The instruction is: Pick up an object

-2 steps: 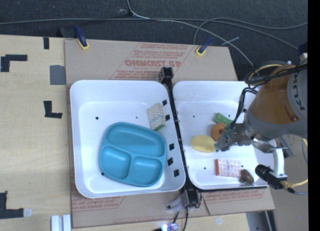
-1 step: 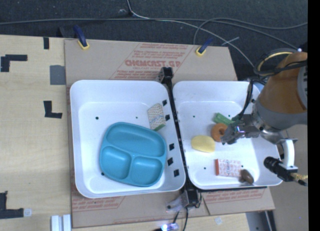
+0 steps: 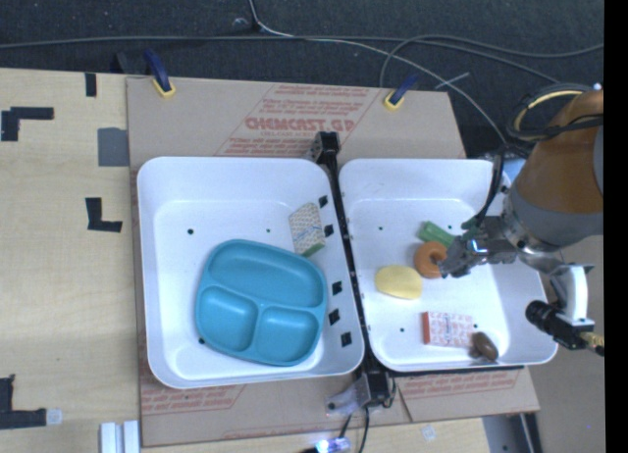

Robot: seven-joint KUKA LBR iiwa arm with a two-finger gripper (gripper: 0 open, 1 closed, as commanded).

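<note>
Task status: pick not yet completed. Gripper point(image 3: 457, 263) low inside the right bin point(image 3: 510, 289), fingertips at the right side of the orange ring point(image 3: 429, 260). Contact or clamp on the ring: cannot tell; finger spread also not readable at this resolution. Nothing seen lifted clear of the bin floor. Judged stage: at or just before the grasp; closing, lift and clearance left.

Right bin contents: orange ring near centre, green piece point(image 3: 434, 233) just behind it and touching or nearly so, yellow lump point(image 3: 398, 282) just beside the ring toward the divider, red-and-white packet point(image 3: 447, 328) and brown lump point(image 3: 483, 346) near the front wall, well apart from the ring.

Left bin point(image 3: 162, 245): blue 3-compartment tray point(image 3: 260, 302), small printed packet point(image 3: 307, 228) against the divider.

Room: ring crowded on 2 sides by green piece and yellow lump; risk of nudging either. Open floor to the ring's right and front. Straight vertical lift looks unobstructed; bin walls well apart from the ring.
</note>
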